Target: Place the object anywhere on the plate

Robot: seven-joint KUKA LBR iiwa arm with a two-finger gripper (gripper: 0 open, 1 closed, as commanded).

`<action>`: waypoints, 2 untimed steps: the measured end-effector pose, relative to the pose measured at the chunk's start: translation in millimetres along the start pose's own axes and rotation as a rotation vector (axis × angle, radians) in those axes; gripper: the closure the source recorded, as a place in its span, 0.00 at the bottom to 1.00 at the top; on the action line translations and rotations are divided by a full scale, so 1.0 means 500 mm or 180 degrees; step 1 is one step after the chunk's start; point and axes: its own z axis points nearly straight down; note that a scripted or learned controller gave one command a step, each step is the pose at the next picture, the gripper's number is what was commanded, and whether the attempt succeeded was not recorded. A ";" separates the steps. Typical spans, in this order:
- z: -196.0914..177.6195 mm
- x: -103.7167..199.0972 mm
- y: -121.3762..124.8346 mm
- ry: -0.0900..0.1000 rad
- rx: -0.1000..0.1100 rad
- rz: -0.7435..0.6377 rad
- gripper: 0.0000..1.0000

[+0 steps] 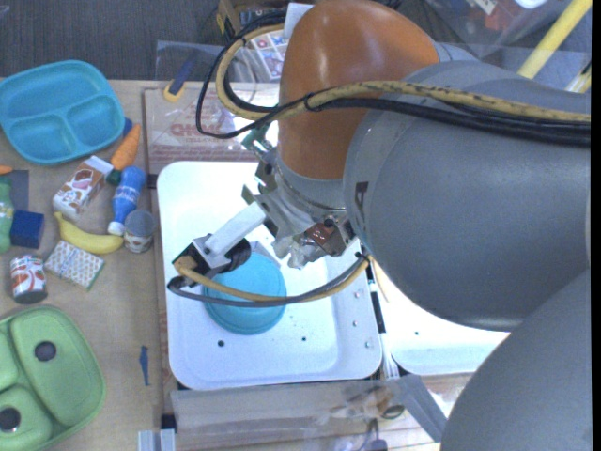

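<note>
A round blue plate (pixel 248 296) lies in the left white bin (pixel 282 360), in its front left part. My gripper (pixel 307 245) hangs just above and to the right of the plate, near the bin's middle. The big grey arm and its orange band cover most of the gripper from above. A small brownish, shiny patch (pixel 325 237) shows at the gripper, and I cannot tell whether it is a held thing or a piece of the robot. The arm hides the right bin almost entirely.
On the bench left of the bins lie a teal tray (pixel 62 109), a green tray (pixel 42 374), a banana (pixel 87 237), a carrot (pixel 126 147), a blue-and-white bottle (pixel 125 198), a blue cube (pixel 27 227) and a small can (pixel 28 278).
</note>
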 end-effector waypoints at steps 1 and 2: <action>0.280 0.051 0.049 -0.0002 0.0005 0.0542 1.00; 0.240 0.057 0.227 -0.0002 0.0003 0.0242 1.00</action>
